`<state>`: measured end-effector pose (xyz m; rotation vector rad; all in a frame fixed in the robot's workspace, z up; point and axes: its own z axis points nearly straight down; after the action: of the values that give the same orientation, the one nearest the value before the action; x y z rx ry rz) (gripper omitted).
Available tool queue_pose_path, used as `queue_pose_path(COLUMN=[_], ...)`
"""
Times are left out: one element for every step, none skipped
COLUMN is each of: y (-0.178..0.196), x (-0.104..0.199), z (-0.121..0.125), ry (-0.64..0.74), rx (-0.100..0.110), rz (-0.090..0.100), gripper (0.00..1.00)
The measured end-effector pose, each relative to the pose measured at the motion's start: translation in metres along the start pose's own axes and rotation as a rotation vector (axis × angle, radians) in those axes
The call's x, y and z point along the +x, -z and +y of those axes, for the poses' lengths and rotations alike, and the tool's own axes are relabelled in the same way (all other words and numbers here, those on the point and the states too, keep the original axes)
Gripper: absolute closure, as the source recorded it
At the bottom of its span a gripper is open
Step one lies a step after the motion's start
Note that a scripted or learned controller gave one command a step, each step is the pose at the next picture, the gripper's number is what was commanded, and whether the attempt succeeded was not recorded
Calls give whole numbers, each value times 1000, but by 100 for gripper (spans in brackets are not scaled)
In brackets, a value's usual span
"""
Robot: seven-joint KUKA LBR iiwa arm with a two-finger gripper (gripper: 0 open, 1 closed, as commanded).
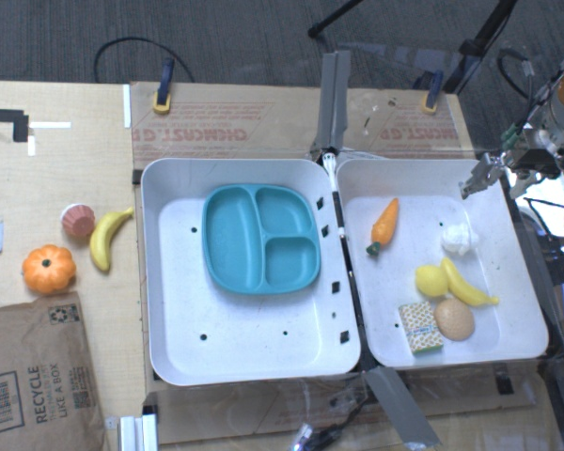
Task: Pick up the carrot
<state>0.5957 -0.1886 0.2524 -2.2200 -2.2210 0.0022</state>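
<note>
Your carrot (pixel 385 224) lies alone at the right bin's (pixel 508 346) left side, nothing blocking it. Well apart sit a white lump (pixel 459 240), yellow banana (pixel 469 289), egg (pixel 454 320) and patterned block (pixel 420 328). The gripper (pixel 479 178) hovers by the far right rim. The left bin (pixel 169 280) holds a teal divided plate (pixel 260 238).

- The carrot (pixel 385 224) lies in the right bin (pixel 517 252), toward its ten o'clock corner.
- From the carrot, a banana (pixel 470 289) lies at four o'clock, an egg (pixel 454 320) and a sponge (pixel 420 328) beyond it.
- The divided plate (pixel 260 238) sits in the left bin (pixel 169 280), at the carrot's nine o'clock.
- The gripper (pixel 479 178) hangs over the right bin's one o'clock corner.
</note>
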Motion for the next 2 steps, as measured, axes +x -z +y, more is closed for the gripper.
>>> queue_pose_path(y=[-107, -160], x=[47, 90], z=[42, 64], ry=[98, 446], rx=[1, -1], rz=[-1, -1], gripper=[0, 0])
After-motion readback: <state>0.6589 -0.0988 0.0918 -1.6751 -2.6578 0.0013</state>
